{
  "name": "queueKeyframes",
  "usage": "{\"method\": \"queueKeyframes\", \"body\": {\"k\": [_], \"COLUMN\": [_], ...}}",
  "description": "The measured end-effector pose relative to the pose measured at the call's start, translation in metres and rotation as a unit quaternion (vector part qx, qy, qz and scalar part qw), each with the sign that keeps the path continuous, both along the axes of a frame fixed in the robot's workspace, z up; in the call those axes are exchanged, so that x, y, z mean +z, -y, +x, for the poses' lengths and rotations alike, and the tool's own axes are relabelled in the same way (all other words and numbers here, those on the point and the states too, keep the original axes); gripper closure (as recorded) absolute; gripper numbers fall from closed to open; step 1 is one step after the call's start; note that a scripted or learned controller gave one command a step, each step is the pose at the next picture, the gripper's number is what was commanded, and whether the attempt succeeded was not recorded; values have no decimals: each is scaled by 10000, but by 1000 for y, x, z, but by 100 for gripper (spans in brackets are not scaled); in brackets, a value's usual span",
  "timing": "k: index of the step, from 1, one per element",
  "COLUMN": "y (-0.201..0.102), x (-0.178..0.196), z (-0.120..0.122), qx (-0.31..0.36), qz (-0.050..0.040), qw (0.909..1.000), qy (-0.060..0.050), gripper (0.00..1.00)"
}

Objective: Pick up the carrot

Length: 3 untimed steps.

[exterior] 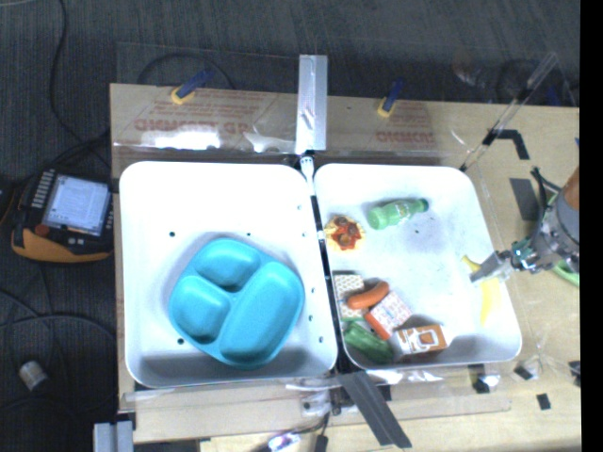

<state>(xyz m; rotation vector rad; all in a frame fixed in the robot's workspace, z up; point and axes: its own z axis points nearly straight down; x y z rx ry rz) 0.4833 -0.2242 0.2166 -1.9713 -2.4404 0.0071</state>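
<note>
The pincer [492, 267] sits over the right edge of the right bin [443, 179], and I cannot tell how it is set. The carrot [367, 297] lies near the left side of that bin, among other toy foods, with a green bottle [397, 212] further up. A blue divided plate [236, 297] lies in the left bin [151, 196].

We count two white bins: left bin [141, 252], right bin [443, 182]. One blue divided tray [236, 299] in the left. In the right: one green bottle [397, 212], one pizza-slice toy [345, 233], one carrot [366, 297], one yellow banana [486, 295], one small carton [421, 339], one green vegetable [366, 339].
</note>
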Motion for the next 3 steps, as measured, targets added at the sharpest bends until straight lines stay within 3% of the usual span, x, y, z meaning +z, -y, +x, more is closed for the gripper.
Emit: {"method": "queueKeyframes", "body": {"k": [1,2,3], "y": [-64,-129,-128], "x": [17,10,10], "z": [44,88,88], "qx": [-269,-1071,-1074], "qz": [10,0,-4], "qw": [9996,9943,9942], "qy": [0,-12,-9], "gripper": [100,100,0]}}
